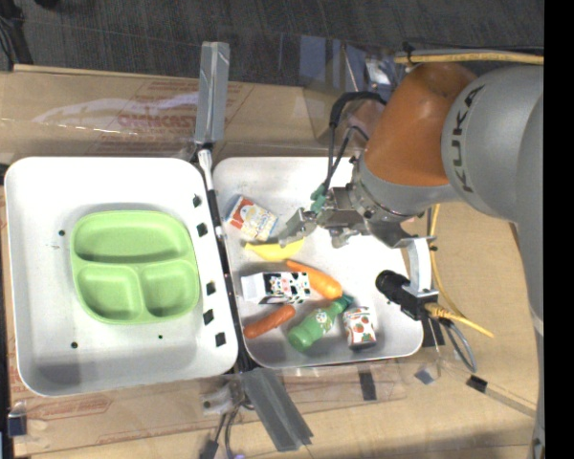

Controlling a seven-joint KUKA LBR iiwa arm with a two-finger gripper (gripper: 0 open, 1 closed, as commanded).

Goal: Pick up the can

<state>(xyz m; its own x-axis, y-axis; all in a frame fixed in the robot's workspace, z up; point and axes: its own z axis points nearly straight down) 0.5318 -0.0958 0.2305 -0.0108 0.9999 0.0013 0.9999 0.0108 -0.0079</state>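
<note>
The can (361, 327) stands near the front right corner of the right bin (268, 172), roughly upright with its long axis a little tilted, a green bottle (317, 325) touching its left side. A carrot (322, 282), a milk carton (279, 286), a banana (274, 249) and a second carrot (269, 320) crowd the bin floor. The pincer (306, 220) hangs above the banana, well apart from the can, its state impossible to tell; the left bin holds a green tray (134, 266).

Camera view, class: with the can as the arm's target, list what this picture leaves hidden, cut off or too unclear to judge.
- Gripper: small and dark over the banana; open or shut cannot be told.
- Banana: partly covered by the gripper.
- Can: label print too small to read.
- Right bin: far right part hidden under the arm.
- Arm: cut off by the picture's right side.
</note>
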